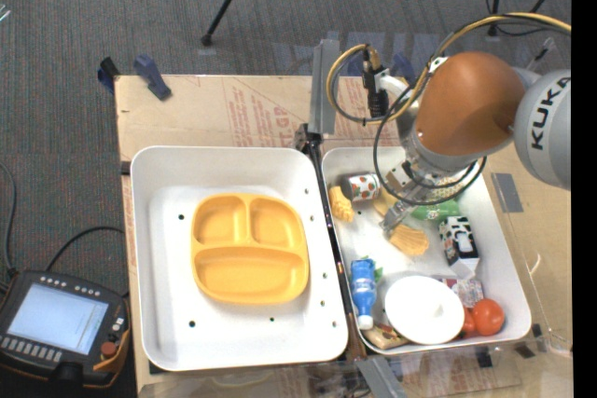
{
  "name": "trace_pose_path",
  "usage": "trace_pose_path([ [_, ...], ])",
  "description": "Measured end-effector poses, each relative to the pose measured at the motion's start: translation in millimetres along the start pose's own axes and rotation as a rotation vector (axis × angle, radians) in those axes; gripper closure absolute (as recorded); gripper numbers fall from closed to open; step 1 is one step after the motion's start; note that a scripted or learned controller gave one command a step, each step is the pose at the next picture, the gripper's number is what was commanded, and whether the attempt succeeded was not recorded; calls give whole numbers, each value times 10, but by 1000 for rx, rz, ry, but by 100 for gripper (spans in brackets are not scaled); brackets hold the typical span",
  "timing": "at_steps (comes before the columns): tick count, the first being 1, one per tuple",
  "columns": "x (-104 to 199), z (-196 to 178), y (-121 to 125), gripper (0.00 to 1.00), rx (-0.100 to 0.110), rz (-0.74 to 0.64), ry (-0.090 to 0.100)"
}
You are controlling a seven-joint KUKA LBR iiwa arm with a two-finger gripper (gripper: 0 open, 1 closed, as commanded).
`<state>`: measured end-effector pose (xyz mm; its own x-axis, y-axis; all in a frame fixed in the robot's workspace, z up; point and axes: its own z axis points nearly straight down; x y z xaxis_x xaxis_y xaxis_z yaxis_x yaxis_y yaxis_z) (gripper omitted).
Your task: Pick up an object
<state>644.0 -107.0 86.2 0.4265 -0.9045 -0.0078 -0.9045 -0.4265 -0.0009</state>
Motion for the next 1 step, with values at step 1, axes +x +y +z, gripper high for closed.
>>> trace_pose_path([
  [1,-812,-1073,-412,100,13,-28,7],
])
